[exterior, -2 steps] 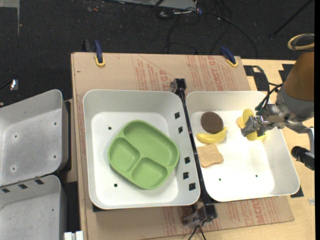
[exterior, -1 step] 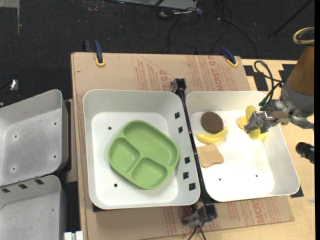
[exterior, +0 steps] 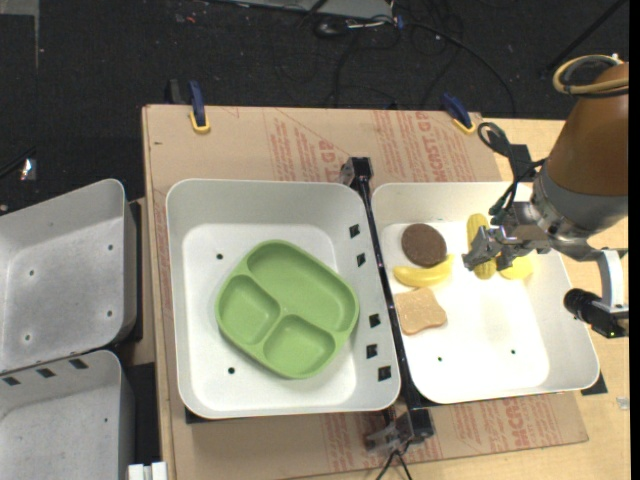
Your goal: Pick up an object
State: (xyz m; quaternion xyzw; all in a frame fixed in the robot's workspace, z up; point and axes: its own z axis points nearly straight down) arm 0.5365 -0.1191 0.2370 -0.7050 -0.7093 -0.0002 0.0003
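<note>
A: Arm's in from the right, and the gripper (exterior: 492, 252) is low over the right-hand bin (exterior: 520, 368), right on top of a yellow toy piece (exterior: 478, 230).

B: Has it got hold of it?

A: Can't tell. The fingers (exterior: 484, 258) are dark and small against that yellow, and I can't see how wide they stand or whether anything sits between them. There's a second yellow bit (exterior: 516, 268) just on the far side of the fingers, towards the arm.

B: What else is close?

A: Just beyond the fingers, away from the arm, a brown round patty (exterior: 424, 244). Below that a banana (exterior: 421, 273), and nearer the camera from there a slice of toast (exterior: 421, 312). All in the same bin, bunched near the divider.

B: And the other bin?

A: The left-hand bin (exterior: 200, 298) is well apart from the fingers and holds a green divided plate (exterior: 287, 309). No one's going for that.

B: So what could spoil it?

A: My guess: the yellow piece looks narrow and smooth, so a grip off its middle could squirt it out sideways. The two yellow pieces sit so near each other that one finger might land between them and catch neither cleanly. And a nudge outward could knock the patty or the banana along the surface of the bin.
</note>
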